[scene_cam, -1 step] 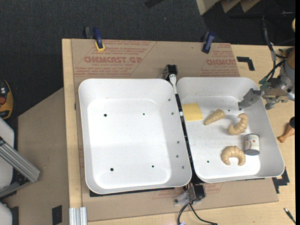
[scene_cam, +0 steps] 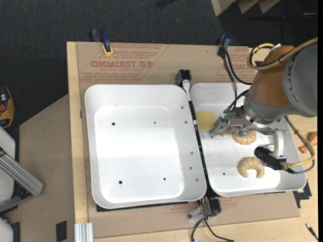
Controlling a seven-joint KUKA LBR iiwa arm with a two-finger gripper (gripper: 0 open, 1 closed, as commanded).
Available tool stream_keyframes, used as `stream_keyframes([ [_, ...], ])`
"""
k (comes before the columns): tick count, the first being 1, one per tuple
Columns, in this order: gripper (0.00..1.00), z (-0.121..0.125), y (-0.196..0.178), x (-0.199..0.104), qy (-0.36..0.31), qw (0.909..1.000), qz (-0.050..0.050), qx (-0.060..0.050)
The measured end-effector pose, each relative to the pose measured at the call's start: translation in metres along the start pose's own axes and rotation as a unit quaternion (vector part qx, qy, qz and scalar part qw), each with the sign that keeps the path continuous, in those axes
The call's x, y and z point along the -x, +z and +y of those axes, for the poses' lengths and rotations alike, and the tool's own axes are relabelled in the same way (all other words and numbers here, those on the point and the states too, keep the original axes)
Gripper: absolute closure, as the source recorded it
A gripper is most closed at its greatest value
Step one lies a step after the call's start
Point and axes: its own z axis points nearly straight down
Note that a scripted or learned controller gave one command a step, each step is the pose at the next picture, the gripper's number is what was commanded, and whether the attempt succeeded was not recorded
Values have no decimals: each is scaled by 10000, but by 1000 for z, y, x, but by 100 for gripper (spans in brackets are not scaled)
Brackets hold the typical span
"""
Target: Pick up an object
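The two-finger gripper [scene_cam: 220, 128] is seen low in the right-hand white bin [scene_cam: 222, 181], right of the frame's centre, at the end of the grey arm with its orange band [scene_cam: 270, 79]; whether its fingers are spread or closed cannot be told, since they are small and partly hidden beneath the wrist. Nothing can be made out between them. Just to the left and slightly above the gripper, a pale yellow square block resembling a sponge [scene_cam: 205, 119] lies flat on the bin floor, close beside it and possibly touching. To the right, partly under the wrist, a tan croissant-shaped toy [scene_cam: 244, 137] is seen, and a second tan croissant-shaped piece [scene_cam: 251, 166] lies lower right, well clear of the fingers. The yellow block is judged to be light, soft and compressible, unlikely to slip, and best taken across its opposite flat edges. The croissant pieces are judged light and curved, best pinched across the thick middle. The left-hand white bin [scene_cam: 98, 135] fills the frame's centre and left.
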Motion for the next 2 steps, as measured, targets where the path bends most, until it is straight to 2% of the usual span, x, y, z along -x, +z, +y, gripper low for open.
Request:
stream_keyframes([
  [1,0,50,-205,-50,8,9998,-42,174],
  [2,100,46,-204,-47,37,9999,-51,81],
])
